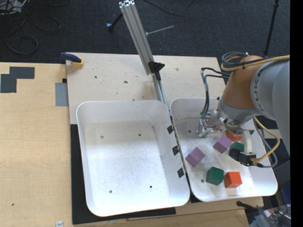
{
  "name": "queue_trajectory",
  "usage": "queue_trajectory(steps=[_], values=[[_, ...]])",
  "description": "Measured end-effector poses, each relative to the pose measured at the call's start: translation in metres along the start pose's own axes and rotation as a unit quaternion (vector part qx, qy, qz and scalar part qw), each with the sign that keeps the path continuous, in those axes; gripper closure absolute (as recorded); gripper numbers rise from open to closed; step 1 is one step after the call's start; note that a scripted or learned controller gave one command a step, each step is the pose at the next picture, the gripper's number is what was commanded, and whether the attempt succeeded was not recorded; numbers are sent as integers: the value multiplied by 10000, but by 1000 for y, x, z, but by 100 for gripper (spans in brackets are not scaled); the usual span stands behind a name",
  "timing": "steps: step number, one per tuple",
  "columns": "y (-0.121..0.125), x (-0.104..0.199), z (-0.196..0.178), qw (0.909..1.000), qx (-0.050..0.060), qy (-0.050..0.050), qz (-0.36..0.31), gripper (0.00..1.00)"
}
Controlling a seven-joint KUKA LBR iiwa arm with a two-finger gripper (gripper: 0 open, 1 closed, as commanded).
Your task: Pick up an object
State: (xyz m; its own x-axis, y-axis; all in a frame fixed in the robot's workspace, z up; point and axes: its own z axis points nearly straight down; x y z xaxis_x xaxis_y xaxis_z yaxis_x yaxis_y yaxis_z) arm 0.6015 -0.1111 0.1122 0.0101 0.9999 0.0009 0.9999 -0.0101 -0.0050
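Observation:
The right bin [265, 186] holds several blocks. A purple block [195, 156] lies near its left wall. A second purple block [221, 144] sits further right, just below the wrist. A green block [215, 176] and an orange-red block [232, 179] rest side by side toward the front. Another orange block [234, 136] and a green piece [238, 146] peek out beside the arm. My gripper [204, 131] is low in the bin's middle, left of the second purple block, and nothing shows between its fingers.
The left bin [125, 160] lies beside the right one, with a black-clipped divider between them. A slanted metal bar [140, 39] rises behind the bins. Cables loop around the wrist. A blue-and-yellow clamp [72, 58] rests at the bench's back left.

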Motion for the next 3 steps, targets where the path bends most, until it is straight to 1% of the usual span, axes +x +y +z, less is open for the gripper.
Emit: queue_trajectory(steps=[1, 2, 3], values=[[10, -1, -57, 10000, -43, -7, -59, 100], [7, -6, -119, 10000, -47, -9, -48, 100], [8, -7, -130, 10000, -22, -4, -60, 100]])
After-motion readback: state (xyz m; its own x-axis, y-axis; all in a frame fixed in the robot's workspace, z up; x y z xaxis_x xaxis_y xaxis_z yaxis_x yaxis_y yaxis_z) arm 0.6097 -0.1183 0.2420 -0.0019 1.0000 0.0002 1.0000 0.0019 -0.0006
